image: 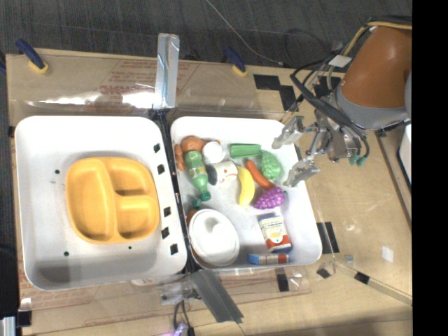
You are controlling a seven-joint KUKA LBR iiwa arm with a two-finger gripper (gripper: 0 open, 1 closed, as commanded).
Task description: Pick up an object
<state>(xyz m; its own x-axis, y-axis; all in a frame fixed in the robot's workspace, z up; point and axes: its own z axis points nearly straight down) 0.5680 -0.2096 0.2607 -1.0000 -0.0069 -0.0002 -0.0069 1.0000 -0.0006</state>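
The open, empty hand [292, 156] hovers over the right bin's [308, 219] right rim.

From my seat the feed looks evenly and brightly lit from overhead, with no hard shadows. Left of the jaws, both white bins [42, 187] run close to overexposed, and their walls lose detail. Soft grey shading sits under the yellow tray [112, 198] in the far bin. Beyond the jaws, the clear plastic sheet [91, 93] on the table [364, 222] catches glare. Focus is slightly soft throughout, and small labels are unreadable.
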